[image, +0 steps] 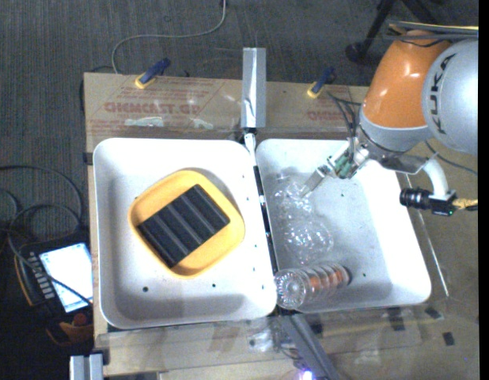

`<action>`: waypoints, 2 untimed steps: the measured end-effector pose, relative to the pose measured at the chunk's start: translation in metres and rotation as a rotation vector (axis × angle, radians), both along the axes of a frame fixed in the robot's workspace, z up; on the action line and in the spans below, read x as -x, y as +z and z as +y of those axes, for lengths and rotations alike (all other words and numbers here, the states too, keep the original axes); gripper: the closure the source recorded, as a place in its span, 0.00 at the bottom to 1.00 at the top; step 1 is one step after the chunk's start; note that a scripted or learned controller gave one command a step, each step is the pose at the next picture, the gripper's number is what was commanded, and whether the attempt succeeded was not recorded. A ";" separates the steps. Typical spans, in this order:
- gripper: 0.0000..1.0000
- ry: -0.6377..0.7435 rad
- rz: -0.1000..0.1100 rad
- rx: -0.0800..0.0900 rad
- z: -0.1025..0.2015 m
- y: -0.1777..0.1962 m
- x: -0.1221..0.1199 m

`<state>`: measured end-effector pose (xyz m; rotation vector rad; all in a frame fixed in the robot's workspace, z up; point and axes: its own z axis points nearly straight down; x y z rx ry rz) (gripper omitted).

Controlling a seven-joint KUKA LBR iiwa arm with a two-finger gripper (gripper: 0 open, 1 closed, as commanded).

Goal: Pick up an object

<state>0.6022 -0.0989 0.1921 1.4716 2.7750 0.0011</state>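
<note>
**Desk:** Clear plastic seems to be the target. Where does it lie?

**Photographer:** Crumpled clear plastic [300,216] sits in the right bin [387,236], toward its left wall. A clear bottle [312,283] with an orange-brown band lies on its side at the bin's near edge. The gripper [314,182] hangs at a slant just above the far end of the crumpled piece, apart from it as far as one can judge.

**Desk:** Fingers?

**Photographer:** Too small and pale against the bin to tell whether they stand apart or together. Nothing is seen between them.

**Desk:** What would a good attempt need?

**Photographer:** Probably a descent centred on the bulk of the plastic, not its thin edge, since such material likely slips and flattens. The yellow tray with black ridges [187,222] in the left bin [118,291] is well apart.
</note>
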 end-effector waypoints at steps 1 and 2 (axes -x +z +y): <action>0.00 -0.068 -0.010 0.004 -0.005 -0.093 -0.030; 0.00 -0.207 -0.025 0.002 -0.007 -0.096 0.034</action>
